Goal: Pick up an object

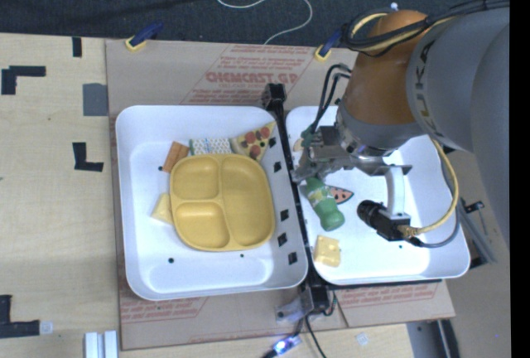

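Note:
My gripper (312, 170) hangs low over the left side of the right bin (431, 253), close to the divider between the bins. Just below it lies a green bottle-shaped toy (326, 207), whose upper end reaches under the gripper's tip. A watermelon-slice toy (343, 196) sits against the green toy's right side. A small yellow cheese block (328, 250) rests near the bin's front left corner. The grey arm with its orange band (381, 83) hides the back of the right bin.
The left bin (137, 182) holds a yellow divided plate (222, 202), an orange piece (175, 156), a pizza slice toy (255, 141) and a yellow wedge (162, 208). A black cable fitting (383, 220) hangs over the right bin.

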Available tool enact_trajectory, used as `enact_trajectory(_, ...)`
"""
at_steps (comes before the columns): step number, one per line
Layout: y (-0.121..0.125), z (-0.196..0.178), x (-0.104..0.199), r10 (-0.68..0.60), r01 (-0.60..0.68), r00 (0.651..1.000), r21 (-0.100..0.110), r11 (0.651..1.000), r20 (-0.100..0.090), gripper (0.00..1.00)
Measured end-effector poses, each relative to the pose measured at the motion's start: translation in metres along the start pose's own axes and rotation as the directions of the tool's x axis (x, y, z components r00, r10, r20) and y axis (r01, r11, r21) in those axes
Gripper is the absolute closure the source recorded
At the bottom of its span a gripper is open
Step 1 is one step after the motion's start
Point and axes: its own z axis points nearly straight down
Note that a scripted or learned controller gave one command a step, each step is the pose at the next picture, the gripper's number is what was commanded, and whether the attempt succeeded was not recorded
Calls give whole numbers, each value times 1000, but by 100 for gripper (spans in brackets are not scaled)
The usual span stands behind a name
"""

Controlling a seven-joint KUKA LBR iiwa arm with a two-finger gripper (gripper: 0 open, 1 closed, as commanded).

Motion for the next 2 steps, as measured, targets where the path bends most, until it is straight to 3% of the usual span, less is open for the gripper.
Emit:
enact_trajectory(1,-9,16,-10,8,-8,1000,3,1000,3,100)
enact_trajectory(2,0,9,-10,6,-6,1000,1,1000,2,100)
